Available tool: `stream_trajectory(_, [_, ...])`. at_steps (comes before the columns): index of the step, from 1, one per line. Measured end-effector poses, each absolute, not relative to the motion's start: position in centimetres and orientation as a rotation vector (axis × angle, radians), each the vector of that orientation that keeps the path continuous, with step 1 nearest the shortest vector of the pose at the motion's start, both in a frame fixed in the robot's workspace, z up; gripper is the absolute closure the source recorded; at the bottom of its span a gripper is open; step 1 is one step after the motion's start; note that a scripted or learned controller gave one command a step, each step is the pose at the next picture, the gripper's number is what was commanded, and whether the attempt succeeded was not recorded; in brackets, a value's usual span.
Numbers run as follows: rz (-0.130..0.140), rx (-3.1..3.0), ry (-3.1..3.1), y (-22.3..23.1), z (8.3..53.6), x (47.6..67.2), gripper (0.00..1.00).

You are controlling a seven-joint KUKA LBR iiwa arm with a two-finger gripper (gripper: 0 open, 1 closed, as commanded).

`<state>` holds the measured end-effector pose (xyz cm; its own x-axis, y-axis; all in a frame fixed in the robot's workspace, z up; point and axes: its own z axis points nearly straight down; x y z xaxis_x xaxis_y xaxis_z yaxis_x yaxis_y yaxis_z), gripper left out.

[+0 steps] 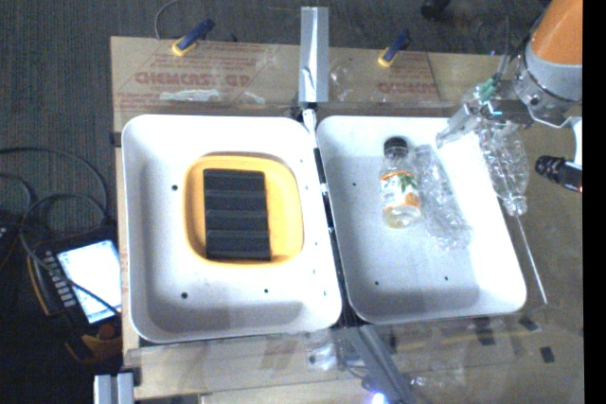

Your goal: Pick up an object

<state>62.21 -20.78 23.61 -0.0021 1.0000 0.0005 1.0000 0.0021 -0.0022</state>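
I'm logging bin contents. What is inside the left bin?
Inside the left bin lies a yellow tray holding a black ribbed block. The block covers the tray's middle, so anything beneath it is hidden.

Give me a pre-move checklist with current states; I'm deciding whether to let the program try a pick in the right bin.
1. Targets present in right bin: ok, a small bottle with a clear crumpled plastic piece beside it.
2. Bottle separated from the plastic: not ok, they lie touching.
3. Gripper over the bin: ok, at its upper right corner.
4. Gripper free of load: cannot tell, clear plastic hangs near it.
5. Finger state: cannot tell.
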Motion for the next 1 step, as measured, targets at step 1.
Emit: stream_trajectory(1, [0.001, -1.766, -2.599, -18.44, 27.99, 57.49, 0.00])
